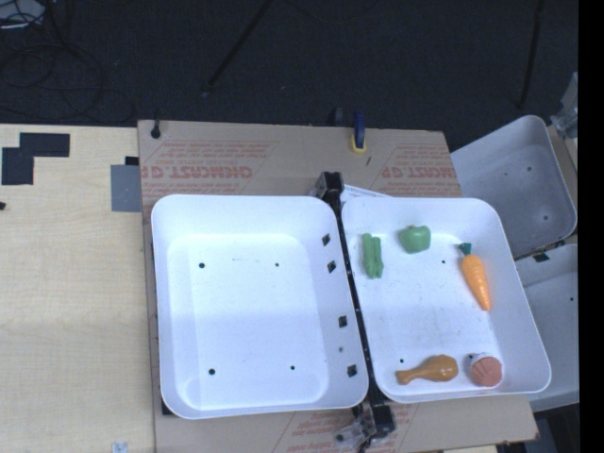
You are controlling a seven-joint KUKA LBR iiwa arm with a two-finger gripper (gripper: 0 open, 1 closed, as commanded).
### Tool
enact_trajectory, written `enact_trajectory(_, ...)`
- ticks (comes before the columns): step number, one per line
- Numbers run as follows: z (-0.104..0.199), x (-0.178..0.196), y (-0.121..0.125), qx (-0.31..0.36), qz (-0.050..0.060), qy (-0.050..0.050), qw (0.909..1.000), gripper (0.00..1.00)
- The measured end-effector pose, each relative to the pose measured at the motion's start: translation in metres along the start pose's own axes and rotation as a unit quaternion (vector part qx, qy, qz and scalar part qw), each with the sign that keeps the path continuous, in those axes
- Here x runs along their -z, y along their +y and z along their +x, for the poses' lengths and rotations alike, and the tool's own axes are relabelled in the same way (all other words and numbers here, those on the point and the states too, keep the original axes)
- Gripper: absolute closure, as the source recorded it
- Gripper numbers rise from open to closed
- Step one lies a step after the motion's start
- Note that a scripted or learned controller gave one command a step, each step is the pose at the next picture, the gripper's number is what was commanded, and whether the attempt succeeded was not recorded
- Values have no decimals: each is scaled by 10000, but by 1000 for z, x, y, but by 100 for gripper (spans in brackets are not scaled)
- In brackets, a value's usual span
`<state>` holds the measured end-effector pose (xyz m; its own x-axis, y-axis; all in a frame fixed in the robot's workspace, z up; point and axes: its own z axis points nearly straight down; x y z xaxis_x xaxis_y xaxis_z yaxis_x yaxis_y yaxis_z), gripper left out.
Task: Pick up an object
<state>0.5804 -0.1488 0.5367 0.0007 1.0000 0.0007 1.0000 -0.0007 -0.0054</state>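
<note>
**Nothing picked yet: five toys waiting in the right bin**

You are looking at a bench carrying two white bins. All the candidates are sitting in the right bin: a green pod-shaped toy close to the centre divider, a green pepper just beside it toward the back, an orange carrot near the right wall, and a drumstick and a small pinkish round toy lying near each other at the front edge. The left bin is offering no target. You cannot tell the state of the jaws from here.

In my judgement the risks are coming from placement. The carrot and the front pair are lying close to the bin walls, so a descending finger may be striking the rim. The rounded toys are likely rolling or squirting out under a squeeze that is off-centre.
</note>
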Motion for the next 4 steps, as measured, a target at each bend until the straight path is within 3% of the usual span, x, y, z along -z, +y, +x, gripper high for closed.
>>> enact_trajectory(1, 72, 1, 14, 28, -12, 2, 10000, 100)
enact_trajectory(2, 156, 0, 4, 36, -2, 3, 10000, 100)
enact_trajectory(3, 246, 0, -33, 10, 5, -7, 10000, 100)
enact_trajectory(4, 304, 0, -3, 20, -19, -7, 10000, 100)
